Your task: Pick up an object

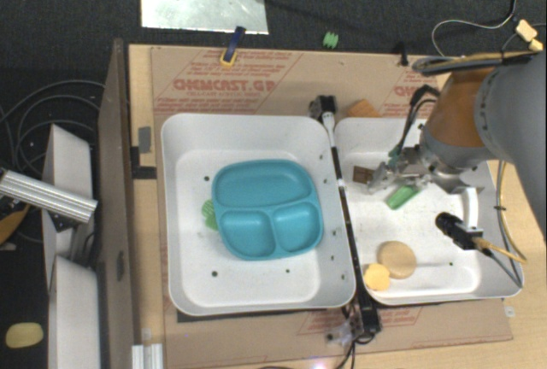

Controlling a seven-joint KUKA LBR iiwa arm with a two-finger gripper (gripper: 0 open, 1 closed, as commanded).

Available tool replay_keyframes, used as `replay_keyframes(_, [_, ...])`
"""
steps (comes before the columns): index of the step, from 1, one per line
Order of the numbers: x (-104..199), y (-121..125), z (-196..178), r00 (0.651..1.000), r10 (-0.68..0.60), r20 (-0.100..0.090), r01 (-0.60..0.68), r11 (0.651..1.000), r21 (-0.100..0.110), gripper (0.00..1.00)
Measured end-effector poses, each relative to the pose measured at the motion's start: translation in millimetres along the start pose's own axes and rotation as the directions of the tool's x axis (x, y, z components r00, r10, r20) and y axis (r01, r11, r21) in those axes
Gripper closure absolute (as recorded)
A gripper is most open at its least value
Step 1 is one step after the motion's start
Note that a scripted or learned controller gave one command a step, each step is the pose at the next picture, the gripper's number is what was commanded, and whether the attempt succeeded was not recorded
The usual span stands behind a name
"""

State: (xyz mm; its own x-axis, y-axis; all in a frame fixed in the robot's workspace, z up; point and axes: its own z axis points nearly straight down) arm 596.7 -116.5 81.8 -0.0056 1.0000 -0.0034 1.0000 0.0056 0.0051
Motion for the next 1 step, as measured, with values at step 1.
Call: replay_keyframes(1, [-6.4, -30.2, -2.7, 1.0, 0.005, -0.003, -0.005, 1.0, 0.005, 0.0])
